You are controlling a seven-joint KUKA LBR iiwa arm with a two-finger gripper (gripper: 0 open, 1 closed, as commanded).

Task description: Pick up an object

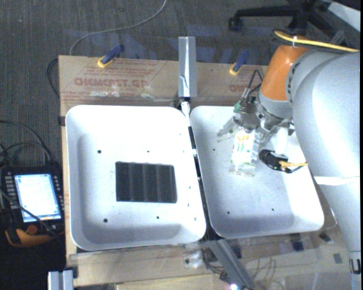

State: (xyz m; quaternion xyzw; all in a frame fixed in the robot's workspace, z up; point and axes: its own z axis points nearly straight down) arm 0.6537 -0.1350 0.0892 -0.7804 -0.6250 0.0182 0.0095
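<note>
**Left bin (78, 222) nearest, clear pack (243, 156) to its right**

Flat in the left bin's middle lies a black ribbed panel (146, 182). Just right of the left bin, the right bin (302, 219) carries the clear pack, the likely target. Over the pack's far end hangs the claw (249, 125), seemingly lined up to grab it from above; spread or pinching, I cannot tell.

The arm (330, 113) is a broad, smooth, pale grey shell with rounded joints. An orange band (276, 80) rings it above the wrist, and a thin yellow cable (317, 43) crosses its far side. The tool (247, 128) is small, grey metal with thin dark wires.
</note>
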